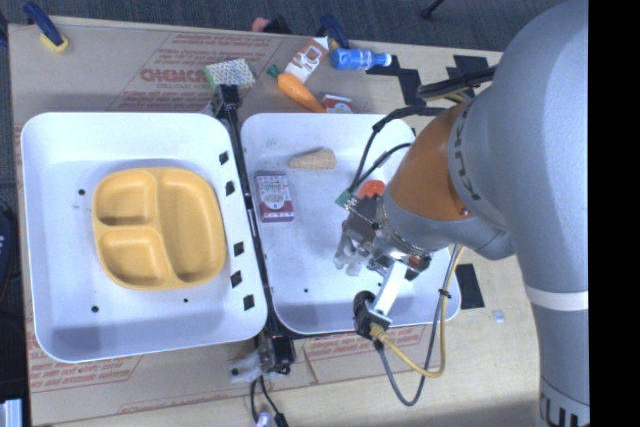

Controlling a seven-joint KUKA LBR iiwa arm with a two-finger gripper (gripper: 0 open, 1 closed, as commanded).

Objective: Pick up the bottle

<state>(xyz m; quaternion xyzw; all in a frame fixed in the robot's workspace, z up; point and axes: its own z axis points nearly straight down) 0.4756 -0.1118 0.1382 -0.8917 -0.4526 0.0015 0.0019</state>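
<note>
A small blue bottle (358,60) lies on its side on the bench behind the right bin (262,130). A white and orange bottle-shaped item (308,58) lies just left of it. My gripper (352,255) hangs low over the right bin's floor, right of centre and far in front of both bottles. Nothing shows in its grasp. A small orange-red piece (372,187) sits just behind the wrist, partly hidden by cables.
The right bin holds a red packet (273,196) and a tan wedge (312,159). A yellow divided plate (160,225) fills the left bin (40,215). A carrot (298,92) and a green-white sponge (230,73) lie on the bench behind the bins.
</note>
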